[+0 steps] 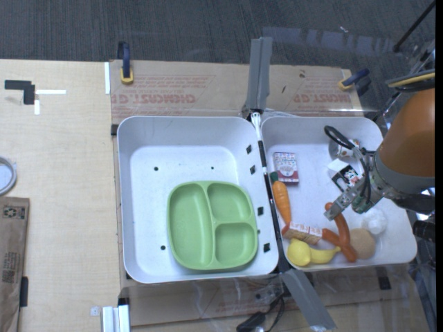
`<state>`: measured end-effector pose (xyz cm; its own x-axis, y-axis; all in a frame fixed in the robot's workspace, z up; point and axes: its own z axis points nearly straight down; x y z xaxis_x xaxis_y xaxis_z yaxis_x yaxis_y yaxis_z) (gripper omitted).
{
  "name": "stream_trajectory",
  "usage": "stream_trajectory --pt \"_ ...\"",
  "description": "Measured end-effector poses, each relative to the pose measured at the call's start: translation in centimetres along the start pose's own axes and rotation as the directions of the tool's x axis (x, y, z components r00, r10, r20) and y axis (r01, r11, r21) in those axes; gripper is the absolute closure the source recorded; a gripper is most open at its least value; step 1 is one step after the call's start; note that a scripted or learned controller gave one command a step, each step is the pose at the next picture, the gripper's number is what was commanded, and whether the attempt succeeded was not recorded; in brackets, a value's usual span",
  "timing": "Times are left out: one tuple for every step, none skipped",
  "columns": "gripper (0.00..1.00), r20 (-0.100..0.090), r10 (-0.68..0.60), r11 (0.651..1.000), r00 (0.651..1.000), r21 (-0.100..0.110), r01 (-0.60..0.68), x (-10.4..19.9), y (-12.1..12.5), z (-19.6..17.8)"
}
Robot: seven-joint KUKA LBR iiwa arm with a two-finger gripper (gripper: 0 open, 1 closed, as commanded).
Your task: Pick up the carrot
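The carrot lies in the right bin, tight along its left wall, green top toward the far end and tip pointing toward the near edge; a small red and white carton sits just beyond its top, and a wrapped snack bar lies just past its tip, with a yellow banana-shaped toy below that. The gripper hangs over the middle of the same bin, well to the right of the carrot and just above a red sausage and a tan bun-like lump; whether its jaws stand open or closed I cannot tell from here, for they are small and tangled with cable and labels, and nothing is plainly gripped between them. The left bin holds a green divided plate, which has no part in this.

To my eye the reach has not yet begun in earnest; the arm must cross leftward over the bin floor before it can descend. Doing it well will probably mean turning the wrist so the jaws close across the carrot's width, not along its length; aiming at the thick orange middle rather than the tip; and minding the wall, since one finger needs room on that side and could catch the rim; a descent too near the tip risks nudging the snack bar instead.
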<state>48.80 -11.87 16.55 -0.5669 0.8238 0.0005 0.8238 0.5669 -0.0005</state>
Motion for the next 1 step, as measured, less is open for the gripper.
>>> stream_trajectory --pt "1.00 0.002 0.034 0.999 0.999 -0.001 -0.034 1.88 0.16 -8.39"
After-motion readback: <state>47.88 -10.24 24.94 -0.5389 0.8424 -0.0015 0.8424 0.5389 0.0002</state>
